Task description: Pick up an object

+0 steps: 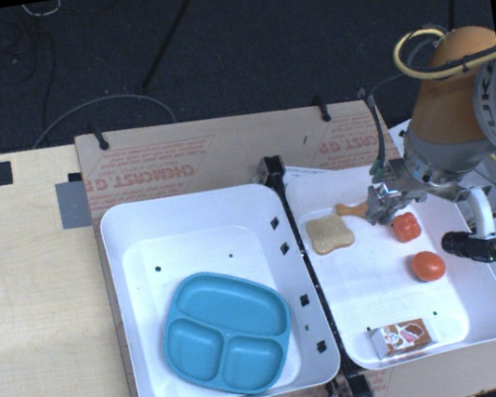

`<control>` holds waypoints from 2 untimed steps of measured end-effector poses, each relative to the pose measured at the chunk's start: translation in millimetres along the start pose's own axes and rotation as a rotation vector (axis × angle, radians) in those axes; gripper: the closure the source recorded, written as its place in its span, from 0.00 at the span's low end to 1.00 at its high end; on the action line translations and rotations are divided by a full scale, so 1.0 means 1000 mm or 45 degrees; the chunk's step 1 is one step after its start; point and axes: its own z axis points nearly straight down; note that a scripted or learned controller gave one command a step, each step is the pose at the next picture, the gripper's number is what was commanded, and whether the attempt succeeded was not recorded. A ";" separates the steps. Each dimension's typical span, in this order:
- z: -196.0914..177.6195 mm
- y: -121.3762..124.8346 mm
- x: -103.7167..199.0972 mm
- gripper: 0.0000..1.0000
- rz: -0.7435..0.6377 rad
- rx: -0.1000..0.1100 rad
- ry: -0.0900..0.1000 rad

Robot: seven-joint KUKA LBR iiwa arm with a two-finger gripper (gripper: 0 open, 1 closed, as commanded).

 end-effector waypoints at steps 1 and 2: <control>-0.042 -0.001 0.004 1.00 -0.001 0.000 0.000; -0.030 -0.004 0.060 1.00 -0.001 0.004 0.001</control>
